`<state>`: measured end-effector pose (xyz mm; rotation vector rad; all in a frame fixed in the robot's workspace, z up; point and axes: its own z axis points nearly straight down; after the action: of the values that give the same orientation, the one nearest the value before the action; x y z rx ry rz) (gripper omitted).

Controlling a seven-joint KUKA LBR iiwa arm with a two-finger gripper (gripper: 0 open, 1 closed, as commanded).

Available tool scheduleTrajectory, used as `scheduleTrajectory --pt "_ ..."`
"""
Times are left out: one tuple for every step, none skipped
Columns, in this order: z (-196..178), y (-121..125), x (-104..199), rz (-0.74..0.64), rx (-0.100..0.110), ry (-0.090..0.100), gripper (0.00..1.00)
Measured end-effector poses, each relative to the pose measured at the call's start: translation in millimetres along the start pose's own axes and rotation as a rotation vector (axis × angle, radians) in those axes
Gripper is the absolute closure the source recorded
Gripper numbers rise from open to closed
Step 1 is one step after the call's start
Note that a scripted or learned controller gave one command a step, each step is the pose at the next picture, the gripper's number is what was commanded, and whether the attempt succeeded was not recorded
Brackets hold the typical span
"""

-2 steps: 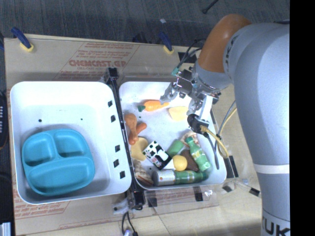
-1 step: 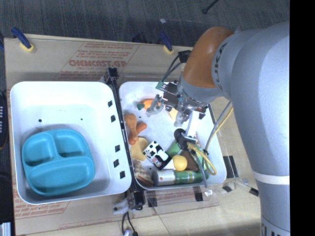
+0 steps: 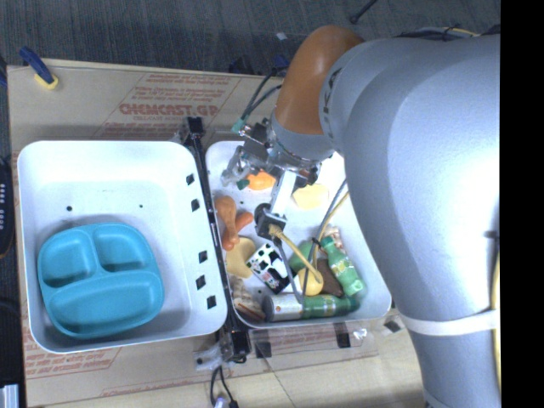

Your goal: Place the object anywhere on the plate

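Looking down from the fixed camera, I am seeing dark grey carpet beyond the far edge of my bench, and brown printed cardboard (image 3: 161, 100) is lying under both bins. A blue-handled clamp with a yellow tip (image 3: 38, 68) is sitting at the bench's far left corner.

The left shallow white bin (image 3: 102, 164) is carrying a light blue three-compartment plastic plate (image 3: 99, 277) toward its near left corner.

The right shallow white bin (image 3: 374, 291) is holding a jumble: a pale yellow round piece (image 3: 310, 196) near its far edge, an orange-brown toy carrot shape (image 3: 228, 219) along its left wall, a black-and-white spotted block (image 3: 268, 264) in the middle, and a green plastic bottle (image 3: 310, 306) lying along the near edge.

My grey arm with its orange band (image 3: 310, 79) is reaching over this right bin. My two-finger gripper (image 3: 255, 172) is hanging at the bin's far left corner, just beside a small orange piece (image 3: 262, 180); whether it is clenched or released I cannot tell.
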<state>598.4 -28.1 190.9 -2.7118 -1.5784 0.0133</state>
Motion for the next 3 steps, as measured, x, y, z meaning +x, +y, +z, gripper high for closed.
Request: scheduleTrajectory --pt "-9.0 -0.3 -0.4 -0.006 0.006 -0.002 1.00" --pt "-57.9 39.4 2.8 -0.082 -0.003 0.003 1.00" --pt "-17.3 25.2 -1.6 0.016 0.003 -0.002 1.00"
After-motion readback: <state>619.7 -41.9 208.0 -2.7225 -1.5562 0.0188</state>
